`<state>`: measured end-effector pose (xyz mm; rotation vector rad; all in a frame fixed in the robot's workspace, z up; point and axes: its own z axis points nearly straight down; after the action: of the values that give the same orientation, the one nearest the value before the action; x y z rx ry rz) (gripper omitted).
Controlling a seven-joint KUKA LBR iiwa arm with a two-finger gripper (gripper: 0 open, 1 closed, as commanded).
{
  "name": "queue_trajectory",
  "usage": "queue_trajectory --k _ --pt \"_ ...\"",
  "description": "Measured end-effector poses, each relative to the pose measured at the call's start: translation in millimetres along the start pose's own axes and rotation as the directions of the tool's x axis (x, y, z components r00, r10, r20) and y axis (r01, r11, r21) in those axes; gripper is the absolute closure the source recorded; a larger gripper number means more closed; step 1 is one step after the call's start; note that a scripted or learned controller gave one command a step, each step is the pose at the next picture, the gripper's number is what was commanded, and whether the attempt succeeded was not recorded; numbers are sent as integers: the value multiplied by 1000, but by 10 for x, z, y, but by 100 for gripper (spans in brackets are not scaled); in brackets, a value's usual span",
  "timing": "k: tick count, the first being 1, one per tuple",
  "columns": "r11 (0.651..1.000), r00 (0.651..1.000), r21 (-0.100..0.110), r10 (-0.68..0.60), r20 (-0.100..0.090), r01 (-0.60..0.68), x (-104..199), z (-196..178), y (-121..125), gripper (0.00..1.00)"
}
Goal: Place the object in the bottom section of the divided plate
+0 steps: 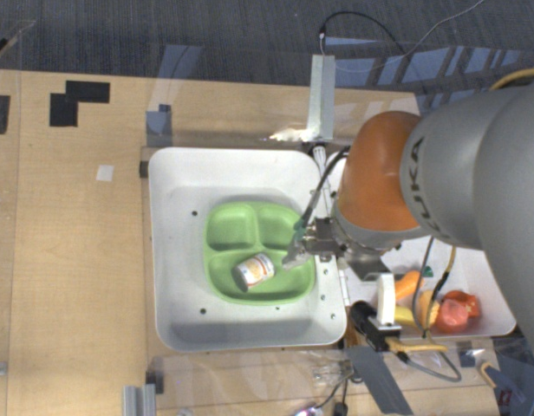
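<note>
A green divided plate lies in the left white bin. A small can with a white and orange label lies on its side in the plate's bottom section. My gripper sits at the plate's right rim, just right of the can, under the orange band of the arm. I see nothing between the fingers; the can lies apart from them.
The right bin holds a red apple-like fruit and orange and yellow items, partly hidden by the arm. A metal post stands behind the bins. Cables trail along the front edge.
</note>
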<state>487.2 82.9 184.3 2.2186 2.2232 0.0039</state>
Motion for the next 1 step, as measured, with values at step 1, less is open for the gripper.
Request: queue_trajectory --k 1 --pt "994 994 -1 109 0 -109 214 -282 5 0"
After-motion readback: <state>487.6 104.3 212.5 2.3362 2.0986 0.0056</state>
